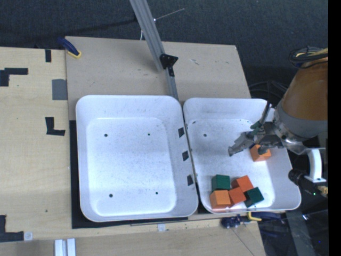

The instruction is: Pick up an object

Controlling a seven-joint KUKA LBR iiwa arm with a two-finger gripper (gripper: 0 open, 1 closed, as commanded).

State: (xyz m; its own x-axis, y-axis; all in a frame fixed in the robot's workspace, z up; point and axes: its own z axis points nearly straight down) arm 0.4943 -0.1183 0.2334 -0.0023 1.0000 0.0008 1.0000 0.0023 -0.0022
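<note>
My gripper (238, 146) hangs over the middle of the right bin (224, 111), reaching in from the right and pointing left. An orange block (261, 153) shows just below and to the right of it, partly covered by the gripper body; whether it is held or lies on the bin floor I cannot tell. At the bin's near edge sits a cluster of blocks: a green block (221, 182), an orange block (244, 183), another orange block (220, 198) and a dark green block (254, 196).
The left bin (85, 143) stands beside the right one, and their rims meet at the middle. A grey metal rod (152, 28) slants down from the top to the bins' far edge. A blue and yellow item (70, 47) lies at the bench's far left.
</note>
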